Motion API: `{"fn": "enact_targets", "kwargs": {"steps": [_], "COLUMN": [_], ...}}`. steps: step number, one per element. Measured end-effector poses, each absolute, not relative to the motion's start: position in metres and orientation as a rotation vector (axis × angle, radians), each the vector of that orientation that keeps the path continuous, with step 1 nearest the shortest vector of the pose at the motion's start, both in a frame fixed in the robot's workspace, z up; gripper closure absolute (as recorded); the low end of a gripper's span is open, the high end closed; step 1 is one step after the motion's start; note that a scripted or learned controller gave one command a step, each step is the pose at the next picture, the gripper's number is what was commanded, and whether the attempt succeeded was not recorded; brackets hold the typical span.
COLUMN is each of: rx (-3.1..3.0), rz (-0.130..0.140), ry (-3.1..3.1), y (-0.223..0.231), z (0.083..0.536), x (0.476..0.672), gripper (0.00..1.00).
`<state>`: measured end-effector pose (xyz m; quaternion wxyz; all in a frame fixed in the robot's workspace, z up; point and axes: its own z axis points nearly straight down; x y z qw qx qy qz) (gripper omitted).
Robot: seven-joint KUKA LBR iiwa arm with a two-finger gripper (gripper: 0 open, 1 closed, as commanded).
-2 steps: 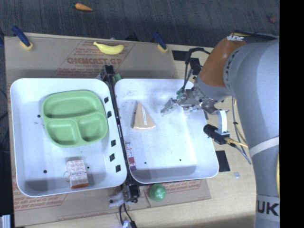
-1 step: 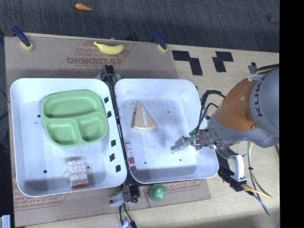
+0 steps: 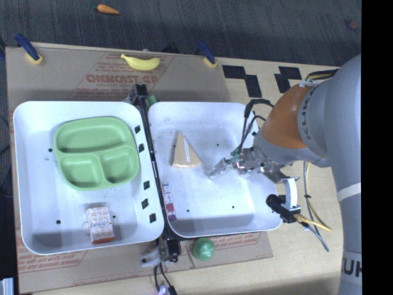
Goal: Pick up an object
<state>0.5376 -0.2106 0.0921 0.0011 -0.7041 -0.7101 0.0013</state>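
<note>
Bare floor around wedge (image 3: 184,152)

I see a tan wedge (image 3: 184,153) | flat in the right bin (image 3: 202,223) | near its left wall | tip pointing away | nothing touching it

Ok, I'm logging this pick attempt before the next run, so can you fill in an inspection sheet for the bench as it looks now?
Surface: cardboard-covered bench with two white bins, left bin and right bin, side by side.
Job's things: wedge-shaped block in the right bin, lying free; green divided tray and small printed packet in the left bin.
Clutter: banana on the cardboard behind the bins; green ball in front of the right bin; blue clips at the back edge.
Grippers: gripper low over the right bin, just right of the wedge, nothing between its fingers.
Cables: black and yellow leads along the wrist.
Surroundings: dark carpet with a small orange thing.
</note>
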Motion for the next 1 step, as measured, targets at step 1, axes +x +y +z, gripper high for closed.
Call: {"fn": "enact_targets", "kwargs": {"steps": [1], "rx": [-2.213], "rz": [-0.001], "ry": [-2.228], "y": [-0.1519], "z": [0.092], "x": [0.6369], "gripper": [0.0]}}
